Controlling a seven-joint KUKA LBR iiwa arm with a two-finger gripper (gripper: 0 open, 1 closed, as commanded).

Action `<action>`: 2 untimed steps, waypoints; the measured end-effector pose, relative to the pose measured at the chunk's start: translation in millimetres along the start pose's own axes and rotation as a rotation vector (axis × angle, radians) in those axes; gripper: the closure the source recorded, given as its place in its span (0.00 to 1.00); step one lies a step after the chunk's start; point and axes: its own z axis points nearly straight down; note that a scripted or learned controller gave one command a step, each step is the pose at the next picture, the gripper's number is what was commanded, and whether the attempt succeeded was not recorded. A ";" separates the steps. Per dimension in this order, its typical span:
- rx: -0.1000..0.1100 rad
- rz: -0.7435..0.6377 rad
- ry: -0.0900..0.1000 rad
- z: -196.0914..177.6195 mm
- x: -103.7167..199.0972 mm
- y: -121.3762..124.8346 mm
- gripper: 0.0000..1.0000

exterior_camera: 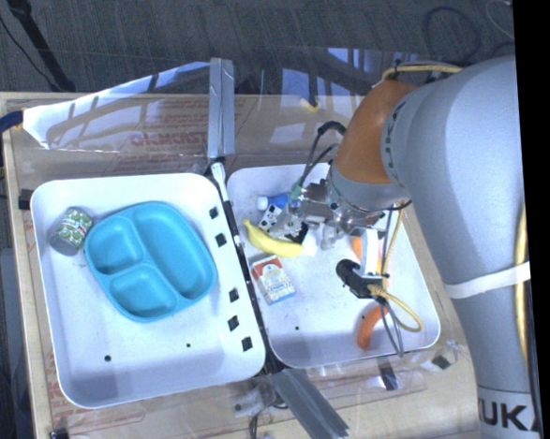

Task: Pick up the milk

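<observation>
The milk (275,280) is a small white carton with a red and blue label. It lies flat in the right bin (312,347), near that bin's left wall. My gripper (294,222) hangs over the upper part of the same bin, just above a yellow banana (269,241). The carton lies below and slightly left of the gripper, apart from it, with the banana between them. Nothing shows held in the gripper.
A small white and blue object (272,208) lies left of the gripper. An orange carrot (366,328) and a yellow cable loop (406,314) are at the right bin's lower right. The left bin (126,365) holds a blue divided plate (148,259) and a small can (70,229).
</observation>
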 end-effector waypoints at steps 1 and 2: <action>-0.001 -0.175 -0.004 14.3 12.3 25.2 0.00; -0.005 -0.180 -0.004 5.4 14.4 26.2 1.00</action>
